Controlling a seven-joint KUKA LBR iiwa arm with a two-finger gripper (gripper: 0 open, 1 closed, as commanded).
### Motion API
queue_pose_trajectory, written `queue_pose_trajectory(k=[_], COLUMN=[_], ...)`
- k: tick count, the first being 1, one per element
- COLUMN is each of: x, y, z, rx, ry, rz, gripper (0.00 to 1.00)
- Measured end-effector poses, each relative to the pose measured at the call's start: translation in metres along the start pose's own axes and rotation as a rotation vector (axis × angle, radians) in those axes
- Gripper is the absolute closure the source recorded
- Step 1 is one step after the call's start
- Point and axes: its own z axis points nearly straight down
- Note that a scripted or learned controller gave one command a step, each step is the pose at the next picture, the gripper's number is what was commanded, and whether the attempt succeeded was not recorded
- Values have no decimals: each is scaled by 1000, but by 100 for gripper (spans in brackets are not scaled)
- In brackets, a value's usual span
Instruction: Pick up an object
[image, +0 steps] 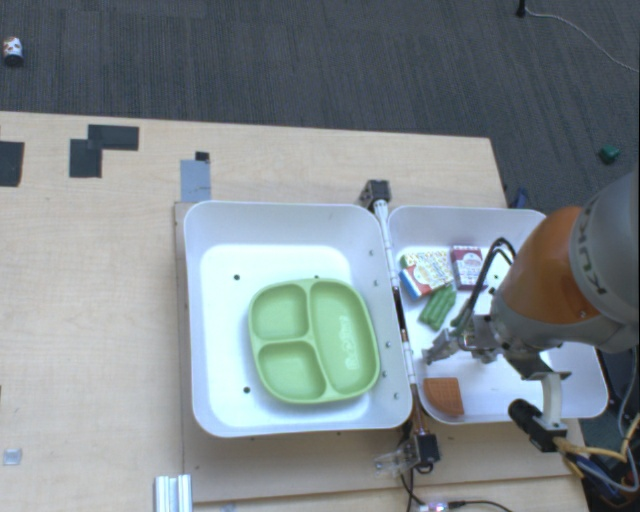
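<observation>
The right bin (470, 222) holds several small things. A colourful packet (427, 268) and a dark red box (466, 266) lie near its far edge. A green pod-shaped piece (436, 308) lies just below them. An orange-brown block (445, 396) rests at the bin's near left corner. My gripper (446, 347) hangs low over the left part of this bin, between the green piece and the orange-brown block. I see nothing held in it. The arm hides the bin's right half.
The left bin (215, 330) carries a light green divided plate (313, 341) with three compartments. A metal clamp (376, 192) sits at the far end of the ridge between the bins. Dark patches (100, 148) mark the bench at the far left.
</observation>
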Motion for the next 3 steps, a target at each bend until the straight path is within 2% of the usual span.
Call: queue_pose_trajectory(k=[1, 2, 3], x=[1, 1, -12], y=[1, 1, 0], z=[-10, -10, -7], rx=[-3, -3, -1], ry=[1, 1, -1], rz=[-3, -2, 1], gripper=[100, 0, 0])
